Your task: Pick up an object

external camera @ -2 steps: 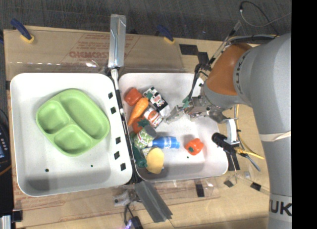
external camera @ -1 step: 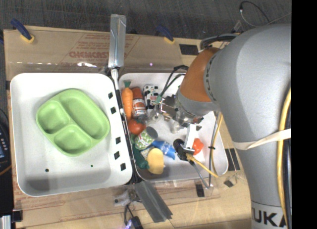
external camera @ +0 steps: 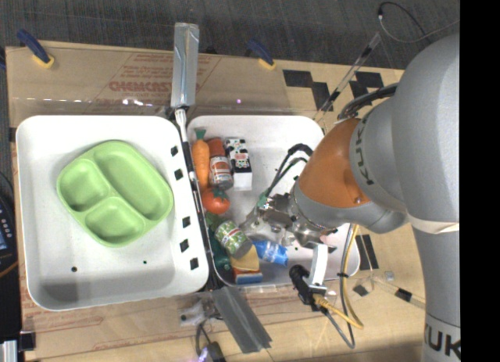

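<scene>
Seen from above at a slant, a brown tabletop (external camera: 94, 71) carries two shallow white bins side by side. Well to the left of the end effector, the left bin (external camera: 47, 274) holds one thing, a light green divided plate (external camera: 114, 191) with three compartments, lying flat near the bin's middle. The right bin (external camera: 269, 130) is where the arm works, and its small objects crowd along the wall nearest the other bin, probably pushed or dropped there in a heap. Just left of the end effector lie an orange carrot (external camera: 201, 163), a small red-labelled can (external camera: 221, 171), a black-and-white box (external camera: 240, 157), a red piece (external camera: 216, 204), a green-and-white wrapped item (external camera: 231, 235), a blue item (external camera: 271, 253) and a yellow-and-orange block (external camera: 247, 265). The end effector (external camera: 269, 224) hangs low over this cluster, close above the green and blue items, likely lining up on one of them. Whether it is spread or pressed together cannot be told, since the grey and orange arm (external camera: 351, 181) covers it from the right.
</scene>
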You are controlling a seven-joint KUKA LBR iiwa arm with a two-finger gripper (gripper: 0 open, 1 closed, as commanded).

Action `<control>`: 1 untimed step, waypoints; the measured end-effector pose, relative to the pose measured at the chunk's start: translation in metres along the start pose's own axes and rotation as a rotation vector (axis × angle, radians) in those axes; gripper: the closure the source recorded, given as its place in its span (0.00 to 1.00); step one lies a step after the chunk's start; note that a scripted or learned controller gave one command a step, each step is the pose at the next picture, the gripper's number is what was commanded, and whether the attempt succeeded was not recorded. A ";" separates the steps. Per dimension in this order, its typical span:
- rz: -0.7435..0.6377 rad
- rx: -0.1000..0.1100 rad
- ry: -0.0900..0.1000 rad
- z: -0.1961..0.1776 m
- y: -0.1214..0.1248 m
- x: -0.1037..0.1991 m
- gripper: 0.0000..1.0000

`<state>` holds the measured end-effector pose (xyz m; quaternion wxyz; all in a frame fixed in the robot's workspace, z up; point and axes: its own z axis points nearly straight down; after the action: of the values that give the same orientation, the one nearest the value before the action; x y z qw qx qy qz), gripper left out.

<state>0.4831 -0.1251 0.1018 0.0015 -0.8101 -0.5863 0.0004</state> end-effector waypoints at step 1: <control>0.059 0.000 0.000 -0.090 0.042 0.061 0.00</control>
<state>0.5425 -0.0802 0.1914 0.0015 -0.8270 -0.5621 0.0004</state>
